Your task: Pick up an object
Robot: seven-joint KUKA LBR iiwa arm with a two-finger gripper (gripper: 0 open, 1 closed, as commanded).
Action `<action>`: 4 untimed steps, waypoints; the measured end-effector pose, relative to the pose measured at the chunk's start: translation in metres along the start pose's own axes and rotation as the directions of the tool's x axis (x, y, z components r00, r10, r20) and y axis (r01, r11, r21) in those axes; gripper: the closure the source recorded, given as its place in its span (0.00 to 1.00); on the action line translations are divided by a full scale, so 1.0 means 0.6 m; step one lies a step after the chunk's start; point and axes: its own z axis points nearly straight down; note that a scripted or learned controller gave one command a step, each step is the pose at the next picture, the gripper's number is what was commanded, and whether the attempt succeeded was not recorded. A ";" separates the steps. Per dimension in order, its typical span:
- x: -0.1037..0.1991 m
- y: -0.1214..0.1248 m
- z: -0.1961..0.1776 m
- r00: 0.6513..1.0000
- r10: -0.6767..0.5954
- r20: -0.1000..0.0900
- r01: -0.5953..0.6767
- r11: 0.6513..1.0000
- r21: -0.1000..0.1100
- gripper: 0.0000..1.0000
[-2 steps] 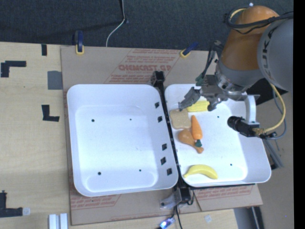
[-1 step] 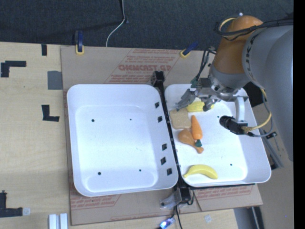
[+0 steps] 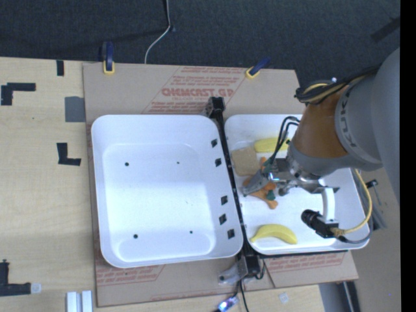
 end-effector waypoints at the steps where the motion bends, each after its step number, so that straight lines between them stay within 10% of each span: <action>1: 0.003 0.008 -0.024 1.000 -0.005 0.001 0.005 1.000 -0.011 1.00; 2: 0.181 -0.026 -0.360 1.000 -0.015 -0.003 0.015 0.999 -0.031 1.00; 3: 0.251 -0.024 -0.469 1.000 -0.010 0.001 0.010 1.000 -0.020 1.00; 4: 0.330 -0.098 -0.392 1.000 -0.009 0.002 0.009 1.000 -0.008 1.00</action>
